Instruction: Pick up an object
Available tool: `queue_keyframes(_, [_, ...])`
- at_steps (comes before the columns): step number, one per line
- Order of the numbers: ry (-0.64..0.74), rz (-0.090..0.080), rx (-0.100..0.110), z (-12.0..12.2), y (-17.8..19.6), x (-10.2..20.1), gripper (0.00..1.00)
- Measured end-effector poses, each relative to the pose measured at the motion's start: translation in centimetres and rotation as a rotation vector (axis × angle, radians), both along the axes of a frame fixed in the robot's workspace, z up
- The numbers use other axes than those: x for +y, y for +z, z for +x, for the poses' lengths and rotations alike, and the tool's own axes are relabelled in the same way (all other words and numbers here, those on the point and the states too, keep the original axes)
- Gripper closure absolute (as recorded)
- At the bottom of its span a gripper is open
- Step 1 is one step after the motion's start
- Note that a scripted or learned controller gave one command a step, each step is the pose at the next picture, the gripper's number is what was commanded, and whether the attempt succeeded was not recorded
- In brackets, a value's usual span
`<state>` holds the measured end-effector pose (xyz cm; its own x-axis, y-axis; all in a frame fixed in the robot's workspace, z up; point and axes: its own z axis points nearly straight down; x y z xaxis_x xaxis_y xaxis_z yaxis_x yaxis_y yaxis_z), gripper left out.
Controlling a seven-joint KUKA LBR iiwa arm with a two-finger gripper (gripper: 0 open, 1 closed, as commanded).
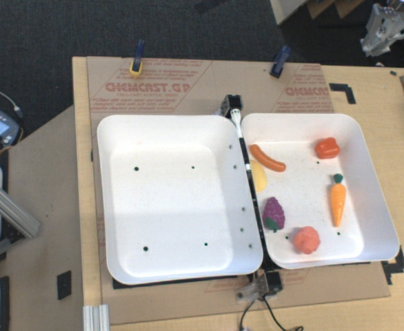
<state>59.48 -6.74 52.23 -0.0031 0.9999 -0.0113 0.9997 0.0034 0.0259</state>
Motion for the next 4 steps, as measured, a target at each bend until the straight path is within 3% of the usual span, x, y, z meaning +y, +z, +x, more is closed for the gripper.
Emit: queue_keyframes(4, [0.0,-0.009,-0.02,0.2,4.3,0.0,1.0])
